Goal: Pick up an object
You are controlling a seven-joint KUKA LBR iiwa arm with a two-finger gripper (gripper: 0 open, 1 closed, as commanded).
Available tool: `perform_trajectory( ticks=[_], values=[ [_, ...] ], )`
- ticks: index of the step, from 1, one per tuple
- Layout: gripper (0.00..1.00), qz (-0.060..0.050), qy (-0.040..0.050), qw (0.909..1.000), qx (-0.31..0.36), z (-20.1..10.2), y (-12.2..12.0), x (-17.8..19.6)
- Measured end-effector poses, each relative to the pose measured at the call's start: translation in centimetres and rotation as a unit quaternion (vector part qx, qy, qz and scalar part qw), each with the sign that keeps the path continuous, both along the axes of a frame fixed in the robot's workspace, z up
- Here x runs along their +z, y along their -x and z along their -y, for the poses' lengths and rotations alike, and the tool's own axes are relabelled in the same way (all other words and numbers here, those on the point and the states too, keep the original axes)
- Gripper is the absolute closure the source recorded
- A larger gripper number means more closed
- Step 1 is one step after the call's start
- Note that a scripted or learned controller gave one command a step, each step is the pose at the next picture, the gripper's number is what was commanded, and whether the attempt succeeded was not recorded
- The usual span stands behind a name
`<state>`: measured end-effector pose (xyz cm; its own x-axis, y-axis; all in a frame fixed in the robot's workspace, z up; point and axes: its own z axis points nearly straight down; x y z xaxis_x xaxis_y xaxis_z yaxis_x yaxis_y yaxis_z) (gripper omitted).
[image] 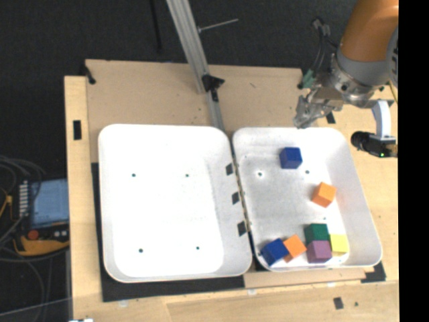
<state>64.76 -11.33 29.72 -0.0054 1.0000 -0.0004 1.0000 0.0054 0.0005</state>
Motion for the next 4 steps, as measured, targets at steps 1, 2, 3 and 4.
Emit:
perform_trajectory(
  ticks=[1, 2, 3, 4],
  values=[
    [1.0, 0.0, -0.0003, 1.0, 0.0, -4.0, 1.4, -0.4],
    [1.0, -0.001, -0.0003, 1.0, 0.0, -9.1, 3.1, -2.3],
    [1.0, 0.0, -0.0004, 1.0, 0.0, -14.0, 4.3, -3.0],
    [1.0, -0.001, -0.0009, 1.0, 0.001, -18.9, 7.0, -3.0]
  ],
)
